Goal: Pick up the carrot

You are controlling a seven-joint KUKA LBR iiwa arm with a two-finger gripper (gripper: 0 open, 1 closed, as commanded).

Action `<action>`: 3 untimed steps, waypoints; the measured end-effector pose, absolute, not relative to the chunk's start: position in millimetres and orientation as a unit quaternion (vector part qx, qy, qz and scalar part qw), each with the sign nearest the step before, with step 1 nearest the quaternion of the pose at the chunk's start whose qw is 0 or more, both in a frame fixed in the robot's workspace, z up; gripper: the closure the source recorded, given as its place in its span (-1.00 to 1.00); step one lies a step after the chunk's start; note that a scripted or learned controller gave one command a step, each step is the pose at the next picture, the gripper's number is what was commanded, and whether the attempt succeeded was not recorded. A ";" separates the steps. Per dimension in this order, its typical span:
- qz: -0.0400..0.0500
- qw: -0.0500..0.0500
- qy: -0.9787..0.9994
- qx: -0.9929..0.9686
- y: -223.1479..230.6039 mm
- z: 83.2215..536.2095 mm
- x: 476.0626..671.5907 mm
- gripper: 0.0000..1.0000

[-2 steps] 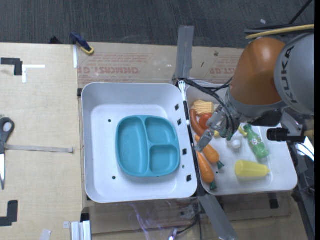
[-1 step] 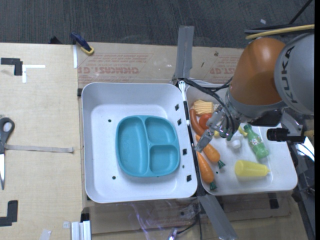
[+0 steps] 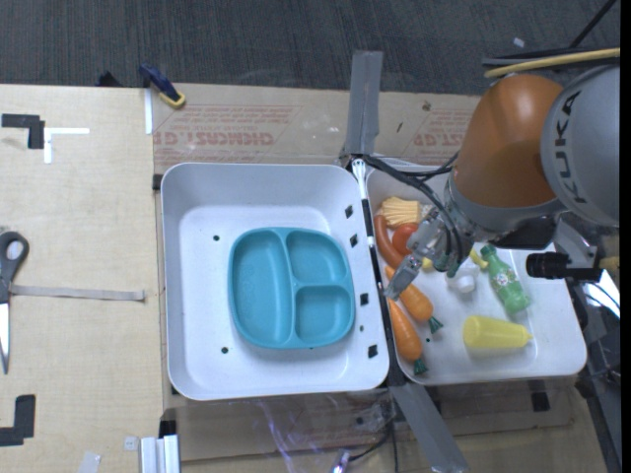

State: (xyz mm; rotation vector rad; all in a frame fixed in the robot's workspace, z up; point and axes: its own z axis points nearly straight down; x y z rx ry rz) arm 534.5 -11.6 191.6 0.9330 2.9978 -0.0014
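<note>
I have the gripper [image 3: 419, 259] low in the right bin [image 3: 552, 363], frame centre-right, by the carrot [image 3: 404, 331] against its left wall; its spread I can't tell.

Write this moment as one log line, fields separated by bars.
pincer low over carrots in right bin | grip not confirmed | divided plate in left bin
</note>
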 end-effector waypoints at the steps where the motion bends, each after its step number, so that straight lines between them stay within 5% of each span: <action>1: 0.000 0.001 0.955 0.297 -11.6 191.6 534.5 -1.00; 3: 0.000 0.001 0.955 0.297 -11.6 191.6 534.6 -1.00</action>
